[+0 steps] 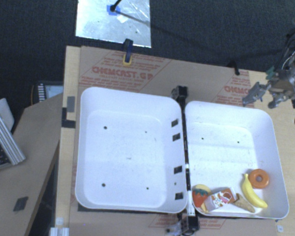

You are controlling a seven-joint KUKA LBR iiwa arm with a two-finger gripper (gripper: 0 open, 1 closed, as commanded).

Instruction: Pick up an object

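Several small objects lie in the near right corner of the right bin [225, 122]: a yellow banana [253, 193], an orange ring-shaped piece [259, 178], a red and orange round fruit [200, 194], a white and red packet [221, 197] and a small brown wedge [244, 204]. My gripper [263, 96] hangs above the bin's far right corner, well away from them. Its two fingers are spread apart with nothing between them.
The left bin [86, 135] adjoins the right one along a black clipped seam [182, 144]. A silver sheet [115, 13] lies beyond the bench's far edge. An aluminium rail [1, 132] leans at the far left.
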